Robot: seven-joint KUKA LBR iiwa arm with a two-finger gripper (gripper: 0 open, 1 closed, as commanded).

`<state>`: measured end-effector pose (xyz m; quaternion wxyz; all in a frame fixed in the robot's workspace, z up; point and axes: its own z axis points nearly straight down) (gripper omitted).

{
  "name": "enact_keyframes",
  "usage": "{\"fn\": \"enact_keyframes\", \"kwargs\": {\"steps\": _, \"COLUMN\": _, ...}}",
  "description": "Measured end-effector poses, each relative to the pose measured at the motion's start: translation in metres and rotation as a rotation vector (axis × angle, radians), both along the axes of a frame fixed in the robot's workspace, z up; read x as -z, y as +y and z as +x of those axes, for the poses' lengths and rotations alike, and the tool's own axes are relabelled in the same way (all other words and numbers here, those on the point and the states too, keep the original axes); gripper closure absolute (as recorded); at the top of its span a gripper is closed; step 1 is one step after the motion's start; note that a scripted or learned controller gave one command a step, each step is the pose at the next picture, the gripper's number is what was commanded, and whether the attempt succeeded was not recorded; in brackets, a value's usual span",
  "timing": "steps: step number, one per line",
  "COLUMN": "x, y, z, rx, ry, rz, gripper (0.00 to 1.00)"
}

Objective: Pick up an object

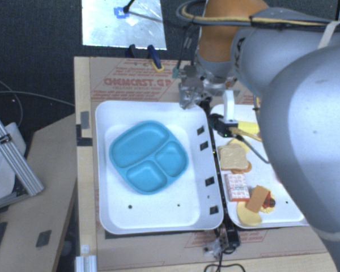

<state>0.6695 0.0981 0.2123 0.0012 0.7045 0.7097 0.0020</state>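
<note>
Landmark: the black divider [212,152] where the two white bins meet, running from top centre down to the bottom edge.

Left bin [119,214], left of the divider: holds a blue compartment plate [149,156], three sections, lying flat near the bin's middle, well apart from the divider. Rest of that bin floor is bare white with a few small dark dots.

Right bin [283,215], right of the divider: mostly covered by the grey arm [294,106]. Items seen there, all close to the divider: a yellow banana-like piece [248,130] near the top; below it a toast slice [234,157], tan with brown crust; below that a small red-and-white patterned packet [237,186], just beside the divider; lower right of the packet an orange block [259,197] leaning over a pale yellow round piece [249,216]; a bit of red beside the orange block, too small to identify.

Gripper [188,98]: sits at the top end of the divider, over the back rim of the left bin, below the orange band [229,16]. It is above and apart from the food items. Metal hardware is a cluttered blur; cannot tell how far it is parted, and nothing is seen in its grasp. A white bracket and black cable hang just right of it, over the divider's top.

Behind the bins: brown cardboard with red lettering [137,82], and a silvery sheet [122,13] farther back.
</note>
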Motion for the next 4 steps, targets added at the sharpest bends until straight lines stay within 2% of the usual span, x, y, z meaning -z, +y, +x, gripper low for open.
{"fn": "enact_keyframes", "kwargs": {"steps": 1, "x": 0.045, "y": 0.022, "z": -0.001, "rx": 0.001, "ry": 0.005, "rz": -0.001, "gripper": 1.0}}
{"fn": "enact_keyframes", "kwargs": {"steps": 2, "x": 0.109, "y": 0.015, "z": 0.0, "rx": 0.006, "ry": 0.0, "rz": -0.002, "gripper": 1.0}}
{"fn": "enact_keyframes", "kwargs": {"steps": 3, "x": 0.115, "y": 0.015, "z": -0.078, "rx": 0.013, "ry": -0.043, "rz": -0.007, "gripper": 1.0}}
{"fn": "enact_keyframes", "kwargs": {"steps": 4, "x": 0.02, "y": -0.07, "z": -0.026, "rx": 0.012, "ry": -0.01, "rz": -0.004, "gripper": 1.0}}
